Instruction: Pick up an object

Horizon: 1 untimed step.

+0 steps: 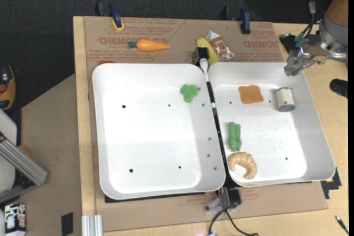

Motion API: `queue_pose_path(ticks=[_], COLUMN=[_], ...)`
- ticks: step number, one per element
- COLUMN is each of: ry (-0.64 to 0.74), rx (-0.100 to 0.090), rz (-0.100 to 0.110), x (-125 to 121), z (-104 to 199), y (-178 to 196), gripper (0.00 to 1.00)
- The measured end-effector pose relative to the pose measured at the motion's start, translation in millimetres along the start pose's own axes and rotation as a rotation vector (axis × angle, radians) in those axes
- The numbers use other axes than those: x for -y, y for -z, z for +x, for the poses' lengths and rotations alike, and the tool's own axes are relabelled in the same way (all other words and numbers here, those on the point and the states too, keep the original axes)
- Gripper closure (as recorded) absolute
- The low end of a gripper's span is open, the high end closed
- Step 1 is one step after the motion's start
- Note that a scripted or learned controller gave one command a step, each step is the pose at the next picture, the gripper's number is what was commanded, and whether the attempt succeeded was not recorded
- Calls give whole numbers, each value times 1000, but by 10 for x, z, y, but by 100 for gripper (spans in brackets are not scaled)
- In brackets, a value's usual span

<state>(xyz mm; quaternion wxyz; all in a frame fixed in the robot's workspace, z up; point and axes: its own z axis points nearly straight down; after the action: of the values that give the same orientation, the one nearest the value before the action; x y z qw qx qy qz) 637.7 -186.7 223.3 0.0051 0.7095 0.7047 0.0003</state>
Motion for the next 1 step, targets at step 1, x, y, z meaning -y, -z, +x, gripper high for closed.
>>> queue_pose_path(ticks=[1], ry=[4], rx=[-8], rz=[13], x=[509], z=[-9], y=[-88], gripper=[100])
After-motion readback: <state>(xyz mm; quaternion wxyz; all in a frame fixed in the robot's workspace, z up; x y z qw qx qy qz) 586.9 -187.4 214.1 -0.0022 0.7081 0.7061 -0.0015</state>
